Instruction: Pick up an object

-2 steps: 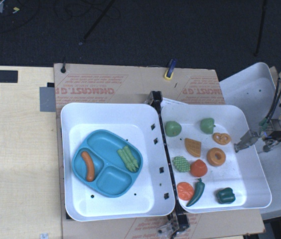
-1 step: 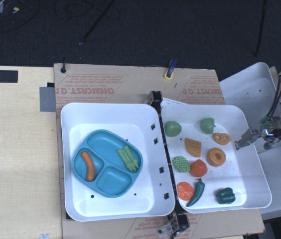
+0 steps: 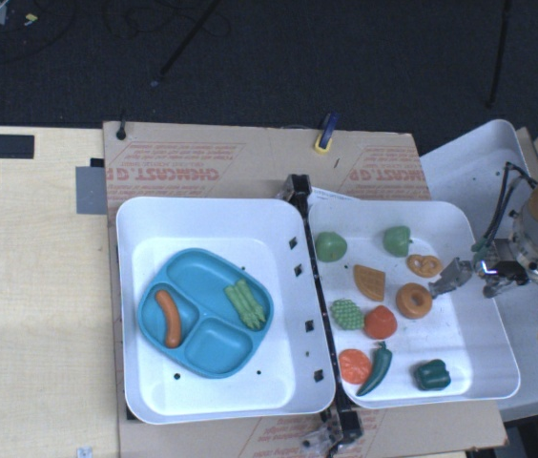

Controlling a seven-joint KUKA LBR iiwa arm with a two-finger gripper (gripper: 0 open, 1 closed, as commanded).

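The right bin (image 3: pixel 484 351) holds several toy foods: a green round fruit (image 3: pixel 331 246), a second green fruit (image 3: pixel 398 240), a pretzel (image 3: pixel 424 265), an orange wedge (image 3: pixel 370 281), a brown donut (image 3: pixel 414 301), a bumpy green piece (image 3: pixel 346 314), a red tomato (image 3: pixel 380 322), an orange-red piece (image 3: pixel 354 364), a green chili (image 3: pixel 377 370) and a dark green pepper (image 3: pixel 432 376). My gripper (image 3: pixel 467 284) hangs over the bin's right side, just right of the pretzel and donut. It is open with nothing between its fingers.
The left bin (image 3: pixel 155 222) holds a blue divided plate (image 3: pixel 207 346) with a sausage (image 3: pixel 168 317) and green beans (image 3: pixel 246 304). A black divider (image 3: pixel 309 284) runs between the bins. A yellow-blue clamp (image 3: pixel 325 134) sits at the cardboard's far edge.
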